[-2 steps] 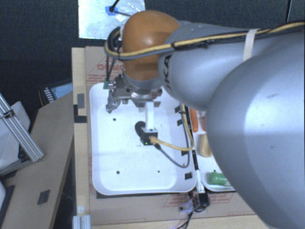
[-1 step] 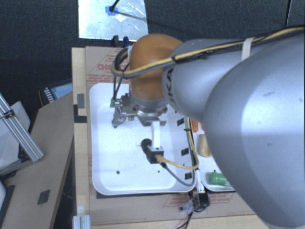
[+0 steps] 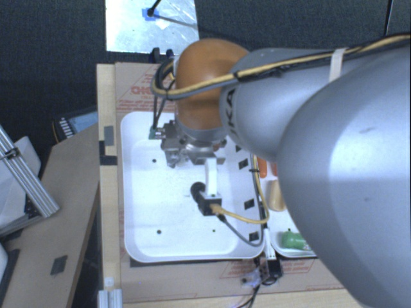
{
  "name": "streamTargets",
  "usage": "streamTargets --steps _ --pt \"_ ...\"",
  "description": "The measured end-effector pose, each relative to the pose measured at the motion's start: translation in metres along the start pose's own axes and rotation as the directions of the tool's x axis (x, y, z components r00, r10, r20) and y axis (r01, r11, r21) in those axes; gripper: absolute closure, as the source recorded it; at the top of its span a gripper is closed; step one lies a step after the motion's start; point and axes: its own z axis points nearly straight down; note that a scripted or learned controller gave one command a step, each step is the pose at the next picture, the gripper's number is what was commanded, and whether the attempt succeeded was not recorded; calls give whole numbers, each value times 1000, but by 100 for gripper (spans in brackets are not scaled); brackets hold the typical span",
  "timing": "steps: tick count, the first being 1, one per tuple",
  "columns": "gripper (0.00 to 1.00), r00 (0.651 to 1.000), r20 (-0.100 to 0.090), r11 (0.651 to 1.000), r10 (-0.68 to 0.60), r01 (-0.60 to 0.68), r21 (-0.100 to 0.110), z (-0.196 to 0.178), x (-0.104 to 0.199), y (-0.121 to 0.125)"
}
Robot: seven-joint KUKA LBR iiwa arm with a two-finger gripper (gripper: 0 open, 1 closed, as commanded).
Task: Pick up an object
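Silver aluminium rail (image 3: 26, 178) slants across the far left edge, beside a tan cardboard sheet (image 3: 70, 191) that lies over the bench. Next to it sits the shallow white plastic left bin (image 3: 148, 197). The gripper (image 3: 173, 147) hangs over the upper middle of this bin, close above its floor. Whether it is apart or together cannot be told from this angle, and nothing can be seen clamped in it. Above it rises the orange-banded grey arm (image 3: 321, 146), which covers most of the right side. The things to pick peek out under the arm in the right white bin (image 3: 297, 253): a thin orange object (image 3: 261, 167) at the dividing wall, a pale tan rounded object (image 3: 276, 196) below it, and a small green rounded object (image 3: 293, 239) near the front rim, all well apart from the gripper.
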Motion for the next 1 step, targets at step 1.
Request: streamTargets --steps 1 --pt "100 1000 -5 1000 -6 6 -14 -130 21 9"
